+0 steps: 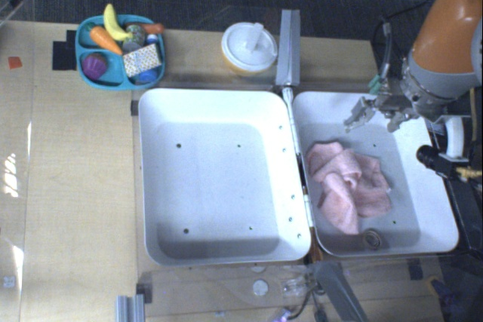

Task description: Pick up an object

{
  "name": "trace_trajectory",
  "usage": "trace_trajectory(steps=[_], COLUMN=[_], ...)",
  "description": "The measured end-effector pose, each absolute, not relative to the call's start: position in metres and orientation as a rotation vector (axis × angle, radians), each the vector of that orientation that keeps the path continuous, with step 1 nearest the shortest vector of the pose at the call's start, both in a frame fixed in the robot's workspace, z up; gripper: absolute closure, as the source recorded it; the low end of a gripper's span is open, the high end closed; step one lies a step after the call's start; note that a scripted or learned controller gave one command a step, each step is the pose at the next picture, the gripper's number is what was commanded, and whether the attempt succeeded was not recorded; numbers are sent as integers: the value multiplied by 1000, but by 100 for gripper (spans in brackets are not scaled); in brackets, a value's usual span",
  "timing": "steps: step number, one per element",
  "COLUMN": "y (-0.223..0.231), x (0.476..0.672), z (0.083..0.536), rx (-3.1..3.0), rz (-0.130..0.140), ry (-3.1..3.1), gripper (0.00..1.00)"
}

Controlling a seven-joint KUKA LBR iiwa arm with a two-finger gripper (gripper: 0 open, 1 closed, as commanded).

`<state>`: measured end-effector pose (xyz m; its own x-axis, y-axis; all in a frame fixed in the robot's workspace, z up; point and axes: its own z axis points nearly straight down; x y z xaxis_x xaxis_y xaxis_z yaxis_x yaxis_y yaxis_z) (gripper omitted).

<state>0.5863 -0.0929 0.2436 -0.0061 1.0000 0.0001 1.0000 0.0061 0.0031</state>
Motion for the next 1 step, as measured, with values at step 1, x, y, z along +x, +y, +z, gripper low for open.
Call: trace_trajectory(steps=[1], y=[-136], x=[585], z=[124], rx=[2146], rz=[2], ry=[2293], gripper=[0])
